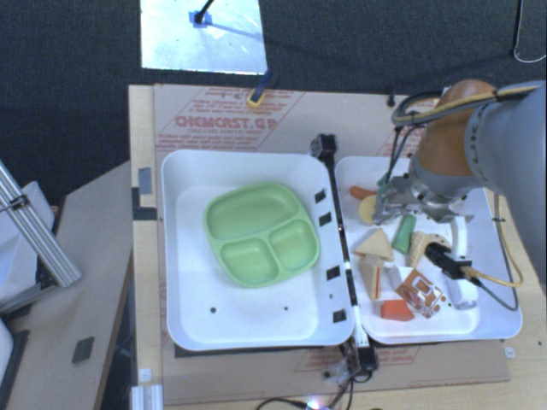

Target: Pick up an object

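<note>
Arm [479, 135] reached in from right, over right bin [504, 306]. Gripper [386, 205] hung low at bin's upper left, just above pile of small objects. Finger state impossible to tell. Nothing seen between them. Green block [404, 229] lay just beside gripper, tan wedge [374, 244] below it, orange block [395, 310] near front. Left bin [184, 314] carried green divided plate [261, 233].

- Robotics laboratory bench: grey arm [504, 135] reaching over two white bins [184, 254].
- Bare board [222, 122] beneath, loose cables [496, 276], aluminium framing [34, 229], dark carpet [68, 58].
</note>
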Action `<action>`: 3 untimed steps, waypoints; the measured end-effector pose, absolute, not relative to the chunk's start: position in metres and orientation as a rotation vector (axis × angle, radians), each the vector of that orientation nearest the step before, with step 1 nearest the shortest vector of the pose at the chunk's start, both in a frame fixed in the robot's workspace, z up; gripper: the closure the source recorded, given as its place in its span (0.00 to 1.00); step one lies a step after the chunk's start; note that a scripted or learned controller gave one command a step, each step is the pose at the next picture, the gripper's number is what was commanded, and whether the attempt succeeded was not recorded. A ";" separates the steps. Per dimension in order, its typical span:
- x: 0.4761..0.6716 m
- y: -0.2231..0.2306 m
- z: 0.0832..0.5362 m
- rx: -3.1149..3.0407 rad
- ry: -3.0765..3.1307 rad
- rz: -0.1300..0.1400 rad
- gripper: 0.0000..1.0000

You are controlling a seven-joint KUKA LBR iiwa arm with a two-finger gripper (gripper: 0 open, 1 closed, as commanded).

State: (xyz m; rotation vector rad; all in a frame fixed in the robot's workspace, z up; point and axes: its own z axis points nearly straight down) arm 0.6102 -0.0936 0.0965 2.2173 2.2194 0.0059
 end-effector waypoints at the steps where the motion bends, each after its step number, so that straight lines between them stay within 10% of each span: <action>1: 0.612 -0.092 0.140 2.215 2.223 0.005 1.00; 3: 0.614 -0.090 0.227 2.212 2.224 0.006 1.00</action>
